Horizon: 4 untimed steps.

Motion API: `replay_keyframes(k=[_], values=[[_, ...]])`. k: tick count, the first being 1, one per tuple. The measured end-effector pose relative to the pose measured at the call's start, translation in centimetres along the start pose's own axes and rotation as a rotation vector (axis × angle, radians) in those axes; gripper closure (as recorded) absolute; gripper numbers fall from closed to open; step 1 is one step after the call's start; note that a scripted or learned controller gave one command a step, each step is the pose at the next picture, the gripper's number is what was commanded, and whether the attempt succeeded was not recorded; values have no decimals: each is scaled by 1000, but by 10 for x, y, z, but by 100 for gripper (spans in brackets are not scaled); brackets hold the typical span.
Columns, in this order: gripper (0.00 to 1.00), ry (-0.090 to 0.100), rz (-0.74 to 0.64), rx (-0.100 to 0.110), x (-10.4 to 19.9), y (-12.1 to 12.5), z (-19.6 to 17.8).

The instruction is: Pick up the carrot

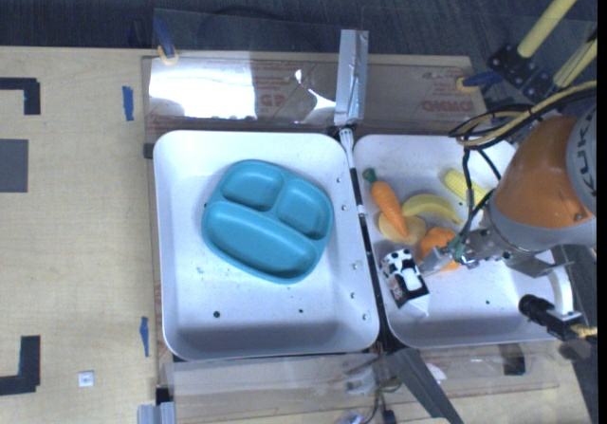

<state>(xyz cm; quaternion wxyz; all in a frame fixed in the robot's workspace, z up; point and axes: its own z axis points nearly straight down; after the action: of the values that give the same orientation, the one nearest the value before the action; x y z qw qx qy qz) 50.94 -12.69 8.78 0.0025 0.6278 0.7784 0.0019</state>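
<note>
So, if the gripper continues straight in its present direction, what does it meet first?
Probably the black and white toy just left of the gripper; the carrot lies further up, though depth is unclear.

The carrot (383, 196) lies hemmed between the bin wall (358, 213) and banana (429, 208), open above.

You see two white bins (180, 318). In the left one sits a teal-blue divided plate (268, 218); in the right one, an orange carrot (385, 197) with a green top, a yellow banana (432, 208) and a black-and-white patched toy (403, 275).
</note>
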Motion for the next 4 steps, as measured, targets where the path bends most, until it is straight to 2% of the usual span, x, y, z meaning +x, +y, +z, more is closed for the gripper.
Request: replay_keyframes(k=[1,2,3,4], values=[[100,-3,1,-4,-1,1,-10],[0,-3,2,-3,-1,1,-10],[100,-4,3,-7,-1,2,-20],[100,0,506,6,30,35,-97]])
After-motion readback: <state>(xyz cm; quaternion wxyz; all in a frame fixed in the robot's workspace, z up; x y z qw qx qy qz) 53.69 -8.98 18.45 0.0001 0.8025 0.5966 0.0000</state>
